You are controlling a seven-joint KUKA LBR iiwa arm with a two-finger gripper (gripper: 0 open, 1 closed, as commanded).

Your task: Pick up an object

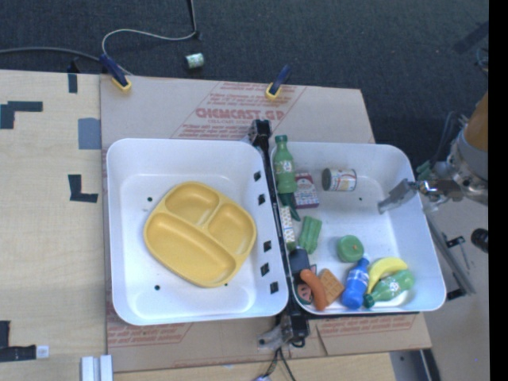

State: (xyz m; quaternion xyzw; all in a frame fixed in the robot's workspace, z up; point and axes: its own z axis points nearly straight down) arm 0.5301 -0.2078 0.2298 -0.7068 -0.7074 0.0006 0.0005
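Note:
The right bin (pixel 381 155) holds several toy items. A green bottle (pixel 283 165) lies along its left wall, with a maroon packet (pixel 305 190) and a small can (pixel 340 180) beside it. Lower down are a green block (pixel 309 234), a round green piece (pixel 350 248), a blue bottle (pixel 355 282), a banana (pixel 386 269), a green-and-white item (pixel 392 289) and an orange piece (pixel 323 288). My gripper (pixel 394 197) reaches in over the bin's right side, right of the can and above the banana. I see nothing in its grasp.
The left bin (pixel 127 213) carries a yellow divided plate (pixel 200 232). Black clips (pixel 266 201) line the wall between the bins. The bins rest on cardboard (pixel 230 109) held by yellow-blue clamps (pixel 117 74). A cable (pixel 143 34) runs across the dark floor behind.

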